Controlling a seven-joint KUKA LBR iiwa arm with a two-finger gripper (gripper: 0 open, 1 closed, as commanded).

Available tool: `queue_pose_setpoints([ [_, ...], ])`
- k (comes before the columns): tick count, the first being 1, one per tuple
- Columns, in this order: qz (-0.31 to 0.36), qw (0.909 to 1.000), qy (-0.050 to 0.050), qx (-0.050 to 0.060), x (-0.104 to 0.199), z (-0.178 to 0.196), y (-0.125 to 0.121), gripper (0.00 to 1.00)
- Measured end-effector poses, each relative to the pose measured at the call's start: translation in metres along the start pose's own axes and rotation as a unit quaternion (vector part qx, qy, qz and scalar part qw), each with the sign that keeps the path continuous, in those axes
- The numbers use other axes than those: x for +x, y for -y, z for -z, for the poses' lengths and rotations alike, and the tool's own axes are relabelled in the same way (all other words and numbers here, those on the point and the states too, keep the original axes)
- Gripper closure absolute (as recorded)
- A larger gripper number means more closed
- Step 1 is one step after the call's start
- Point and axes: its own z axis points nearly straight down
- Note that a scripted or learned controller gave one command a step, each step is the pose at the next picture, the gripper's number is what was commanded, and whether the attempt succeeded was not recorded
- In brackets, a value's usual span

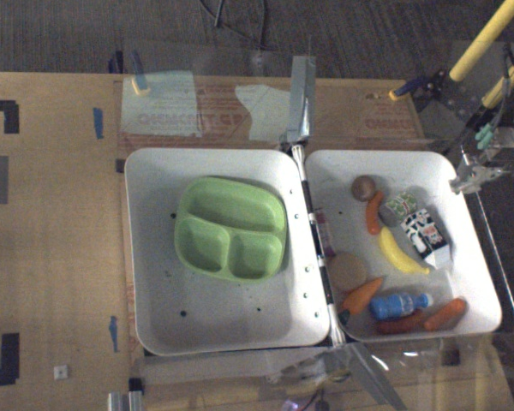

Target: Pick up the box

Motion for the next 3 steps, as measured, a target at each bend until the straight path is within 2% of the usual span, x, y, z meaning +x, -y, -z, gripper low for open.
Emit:
queue_pose_setpoints([
  [1, -0.033, 0.9994, 0.0, 0.001, 0.113, 0.148, -0.018, 1.0],
  [2, 0.082, 0.9966, -0.001, 0.002, 0.1, 0.149, 0.008, 1.0],
  [3, 0.046, 0.9989, -0.001, 0.0, 0.178, 0.148, -0.021, 1.0],
])
